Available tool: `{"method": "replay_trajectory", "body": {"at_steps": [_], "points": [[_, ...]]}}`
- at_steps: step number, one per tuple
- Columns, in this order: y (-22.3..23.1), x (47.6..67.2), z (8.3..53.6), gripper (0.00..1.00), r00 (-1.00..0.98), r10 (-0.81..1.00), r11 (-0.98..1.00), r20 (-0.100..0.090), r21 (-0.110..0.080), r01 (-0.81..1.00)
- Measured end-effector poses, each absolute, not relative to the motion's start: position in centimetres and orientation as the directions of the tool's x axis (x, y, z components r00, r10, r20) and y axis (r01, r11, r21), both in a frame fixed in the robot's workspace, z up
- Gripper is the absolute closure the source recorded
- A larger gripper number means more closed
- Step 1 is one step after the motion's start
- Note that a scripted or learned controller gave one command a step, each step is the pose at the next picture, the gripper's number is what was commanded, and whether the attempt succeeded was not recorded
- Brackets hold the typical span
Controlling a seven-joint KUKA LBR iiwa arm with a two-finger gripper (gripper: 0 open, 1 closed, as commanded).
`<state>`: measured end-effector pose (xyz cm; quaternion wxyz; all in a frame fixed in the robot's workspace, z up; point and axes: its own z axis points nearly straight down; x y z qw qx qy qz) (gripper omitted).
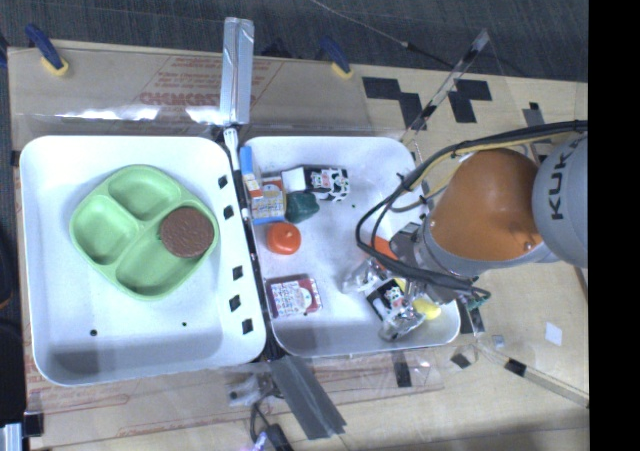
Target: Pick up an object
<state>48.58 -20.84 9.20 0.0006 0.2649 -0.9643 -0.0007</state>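
My gripper (393,301) reaches down into the near right corner of the right bin (330,334), below the orange band (487,205) of the arm. A yellow object (427,310) lies right beside it, touching or nearly so. The arm's body and cables hide the fingertips. Elsewhere in the right bin lie an orange ball (285,238), a dark green piece (302,206), a black-and-white cow-patterned box (327,182), an orange and white carton (265,201) and a red-printed packet (292,296).
The left bin (60,339) holds a green divided plate (130,239) with a brown disc (188,232) on it. A black-marked divider (240,249) separates the bins. A metal post (237,69) stands behind them.
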Motion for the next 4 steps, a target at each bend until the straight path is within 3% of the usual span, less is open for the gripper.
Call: {"method": "replay_trajectory", "body": {"at_steps": [1, 2, 3, 4], "points": [[-20.6, 48.9, 10.3, 1.00, -0.856, -0.518, 0.856, -0.003, 0.000, -0.518], [-15.7, 51.2, 9.2, 1.00, -0.979, -0.205, 0.979, 0.001, 0.002, -0.205], [-12.4, 53.5, 26.3, 1.00, -0.991, -0.135, 0.991, -0.011, -0.005, -0.135], [-10.0, 48.6, 23.8, 1.00, -0.998, -0.059, 0.998, 0.000, 0.000, -0.059]]}}
